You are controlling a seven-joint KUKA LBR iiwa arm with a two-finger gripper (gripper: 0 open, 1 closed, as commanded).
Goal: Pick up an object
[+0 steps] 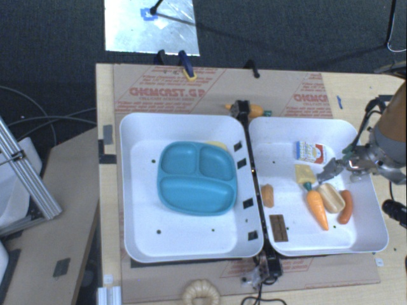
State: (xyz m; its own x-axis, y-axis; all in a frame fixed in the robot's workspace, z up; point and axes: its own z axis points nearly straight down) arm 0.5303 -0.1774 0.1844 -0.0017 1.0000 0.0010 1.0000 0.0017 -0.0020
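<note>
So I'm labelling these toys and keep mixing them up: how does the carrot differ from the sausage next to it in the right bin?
The carrot is bright orange and tapers to a point, with a green top; the sausage is darker, reddish, and rounded at both ends. The carrot looks thicker at its top than the slimmer sausage. The carrot lies left of the bread-like bun, the sausage right of it. Both are elongated toy foods in the right bin.
</note>
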